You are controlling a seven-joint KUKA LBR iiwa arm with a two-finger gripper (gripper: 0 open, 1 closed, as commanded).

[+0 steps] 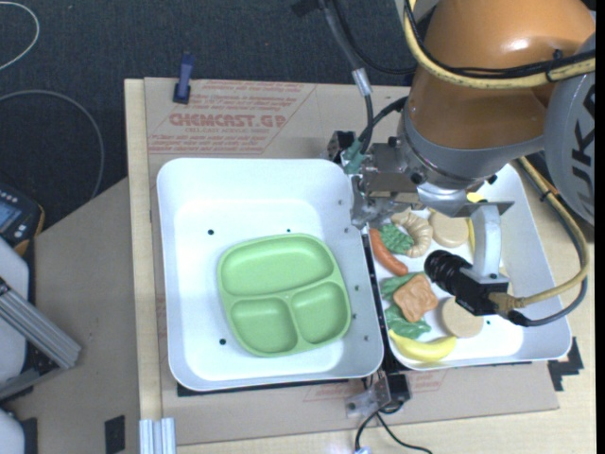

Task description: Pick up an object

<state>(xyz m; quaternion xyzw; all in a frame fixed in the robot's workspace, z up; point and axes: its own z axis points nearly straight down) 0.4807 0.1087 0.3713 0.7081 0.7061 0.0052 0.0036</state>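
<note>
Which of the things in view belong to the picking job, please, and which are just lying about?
For the job:
- toy banana
- toy carrot
- toast slice
- right bin that holds them

Lying about:
- green divided plate
- left bin
- blue clip
- cardboard sheet

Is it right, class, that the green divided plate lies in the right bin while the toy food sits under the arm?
Not quite. The camera view shows the green divided plate in the left bin; the toy food does sit under the arm.
</note>
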